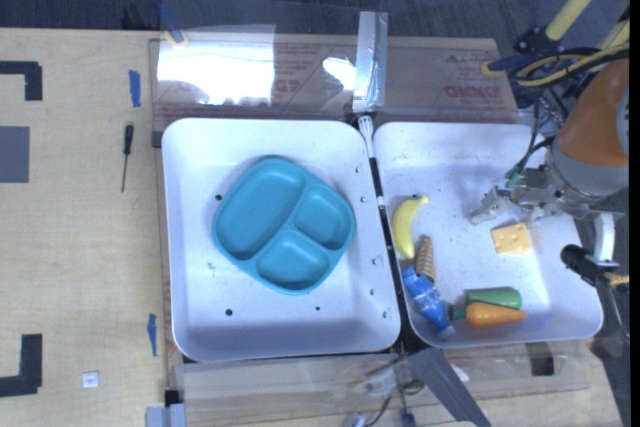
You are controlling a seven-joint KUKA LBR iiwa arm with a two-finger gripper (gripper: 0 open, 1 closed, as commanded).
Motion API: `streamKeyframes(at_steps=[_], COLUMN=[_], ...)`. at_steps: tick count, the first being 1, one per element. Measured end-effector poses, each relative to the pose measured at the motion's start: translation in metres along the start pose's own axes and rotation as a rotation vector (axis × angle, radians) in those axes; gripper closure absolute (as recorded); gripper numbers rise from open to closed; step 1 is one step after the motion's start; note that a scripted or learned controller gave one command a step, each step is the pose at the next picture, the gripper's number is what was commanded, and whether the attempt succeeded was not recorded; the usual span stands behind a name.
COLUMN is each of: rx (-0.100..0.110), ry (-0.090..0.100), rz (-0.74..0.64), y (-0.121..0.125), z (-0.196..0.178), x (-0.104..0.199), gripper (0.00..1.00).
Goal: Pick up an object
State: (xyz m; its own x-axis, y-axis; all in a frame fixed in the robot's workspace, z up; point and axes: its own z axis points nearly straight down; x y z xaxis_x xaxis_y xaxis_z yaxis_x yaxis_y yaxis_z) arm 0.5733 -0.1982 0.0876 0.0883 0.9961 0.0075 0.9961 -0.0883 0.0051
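Note:
The right bin [455, 155] holds several small objects. A yellow banana [405, 225] lies near its left wall, with a brown ridged cone [425, 258] and a blue crumpled piece [425, 301] below it. A green vegetable [493, 297] and an orange carrot [494, 315] rest side by side by the front wall. A yellow cheese wedge [511, 240] sits toward the right. My gripper [490, 207] hangs low over the bin floor, just up and left of the cheese, with nothing visibly in it.
The left bin [190, 315] carries a blue divided plate [284, 223]. A clear plastic sheet [250, 65] lies behind the bins. My arm's orange band [600, 120] is over the right bin's right edge, with cables behind it.

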Motion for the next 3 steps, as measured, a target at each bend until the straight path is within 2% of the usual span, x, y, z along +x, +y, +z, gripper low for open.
streamKeyframes(at_steps=[1, 2, 3], rx=[0.002, -0.004, -0.010], ry=[-0.007, -0.009, -0.007], rz=[-0.026, -0.026, 0.090], y=[-0.034, -0.032, -0.042], z=[0.000, -0.011, -0.169], x=[0.001, 0.000, 0.048], gripper=[0.00, 1.00, 1.00])
